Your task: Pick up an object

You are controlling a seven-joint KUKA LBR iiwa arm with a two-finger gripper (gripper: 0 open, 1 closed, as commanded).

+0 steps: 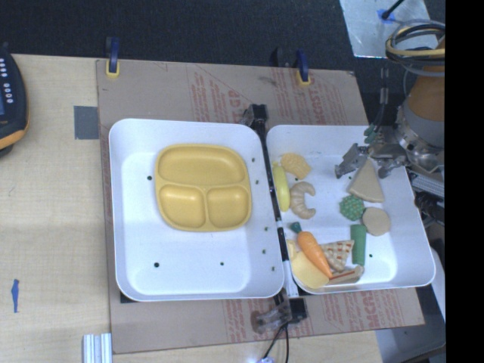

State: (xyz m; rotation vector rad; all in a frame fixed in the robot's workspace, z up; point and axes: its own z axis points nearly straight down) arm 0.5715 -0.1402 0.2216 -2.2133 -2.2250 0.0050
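Camera view: the tool [370, 157] hangs over the right bin [393, 278], at its 1 o'clock corner, fingers spread wide to either side. Directly under it, toward 6 o'clock, lies a tan wedge [367, 186], its point up between the fingers; they grip nothing yet. A green ball [351, 207] sits just beyond.

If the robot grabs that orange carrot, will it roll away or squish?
The carrot looks like a hard plastic toy, so it probably stays stiff and won't squish. Its round, tapered shape could let it roll or slip sideways when pinched. It leans on the pizza slice and a yellow piece, so lifting it may nudge those.
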